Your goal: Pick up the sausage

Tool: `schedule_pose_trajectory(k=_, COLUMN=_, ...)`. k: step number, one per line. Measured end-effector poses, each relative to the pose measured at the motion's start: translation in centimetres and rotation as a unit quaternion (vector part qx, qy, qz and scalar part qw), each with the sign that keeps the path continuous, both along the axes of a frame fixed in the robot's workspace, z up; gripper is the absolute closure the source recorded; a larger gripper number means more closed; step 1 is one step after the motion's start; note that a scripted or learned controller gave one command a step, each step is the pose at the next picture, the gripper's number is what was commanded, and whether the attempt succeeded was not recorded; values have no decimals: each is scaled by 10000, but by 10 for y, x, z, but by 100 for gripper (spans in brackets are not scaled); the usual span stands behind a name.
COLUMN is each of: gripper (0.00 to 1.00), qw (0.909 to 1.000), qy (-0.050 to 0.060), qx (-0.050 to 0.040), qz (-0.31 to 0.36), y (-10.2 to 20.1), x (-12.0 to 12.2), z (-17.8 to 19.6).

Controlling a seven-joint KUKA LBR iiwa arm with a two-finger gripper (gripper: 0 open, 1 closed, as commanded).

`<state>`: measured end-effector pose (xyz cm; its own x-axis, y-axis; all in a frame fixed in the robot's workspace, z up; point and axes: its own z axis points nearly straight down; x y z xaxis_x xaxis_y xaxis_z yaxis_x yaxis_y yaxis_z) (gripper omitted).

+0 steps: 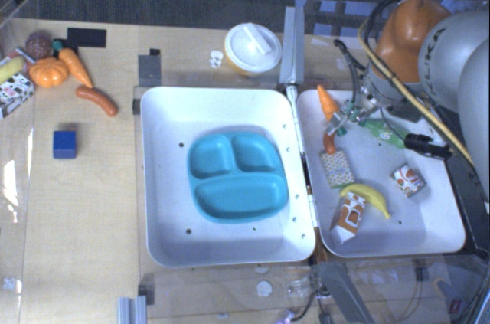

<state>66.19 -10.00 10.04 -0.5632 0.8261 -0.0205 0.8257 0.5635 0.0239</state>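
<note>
The sausage (97, 100) is a short orange-red link, slightly curved, lying bare on the wooden counter (84, 223) at the far left, outside both bins and well apart from the arm. Just beside it, up and to the left, sit a toy carrot (74, 66) and a small orange pumpkin (48, 73), and a blue cube (65, 144) lies nearer the front of the counter. The jaws (342, 121) hang over the back left part of the right bin (444, 234), close to a second carrot (327, 102) near that bin's left wall; the thin fingers are a dark tangle against cables and a green object (380, 132), so I cannot tell whether they are open or closed, or whether they touch anything. The grey arm (455, 62) comes in from the upper right, its orange band (406, 35) above the wrist, bent down toward the right bin. In that bin also lie a banana (369, 198), a small carton (351, 215) and a patterned packet (336, 168). The left bin (164, 230) holds a blue divided tray (239, 175).
</note>
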Motion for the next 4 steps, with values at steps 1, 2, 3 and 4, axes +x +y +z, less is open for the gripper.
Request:
schedule_pose_trajectory(k=1, gripper=100, qw=9997, qy=10, qx=-25, qz=257, y=7, x=5, z=0)
schedule_pose_trajectory(k=2, gripper=100, qw=9768, qy=-27, qx=-74, qz=2138, y=-10, x=-24, z=1)
schedule_pose_trajectory(k=3, gripper=100, qw=9997, qy=-38, qx=-14, qz=240, y=12, x=-31, z=2)
schedule_pose_trajectory(k=4, gripper=100, qw=10000, qy=5, qx=1, qz=86, y=6, x=-4, z=0)
